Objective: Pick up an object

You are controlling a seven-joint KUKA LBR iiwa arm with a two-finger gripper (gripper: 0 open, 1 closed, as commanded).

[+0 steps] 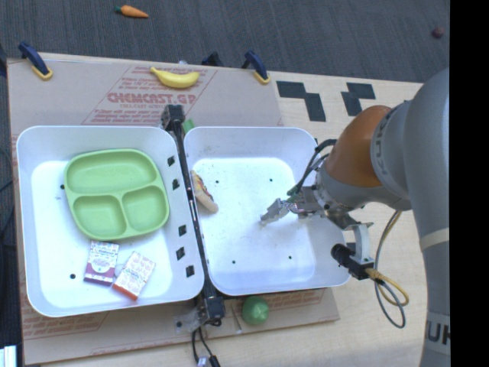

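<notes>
Two bins: left bin (30, 205) and right bin (252, 147) sit side by side, meeting at a black divider (187, 205).
Landmark: the divider; every place below is told from it.
Gripper (273, 214): over the right bin's floor, well to the right of the divider, tips pointing toward it; nothing lies between the tips, and whether they are parted or closed I cannot tell.
Arm (367, 159): grey with an orange band, further right of the divider, over the right bin's rim.
Hot-dog toy (203, 192): in the right bin, just beside the divider, well apart from the gripper.
Green plate (114, 192): three compartments, in the left bin, near the divider.
Two small boxes (118, 270): in the left bin, below the plate.
Banana (176, 76): on cardboard beyond the divider's far end.
Green ball (256, 310): outside the bins, near the divider's near end.
Carrot (133, 11): on the floor, far beyond.
</notes>
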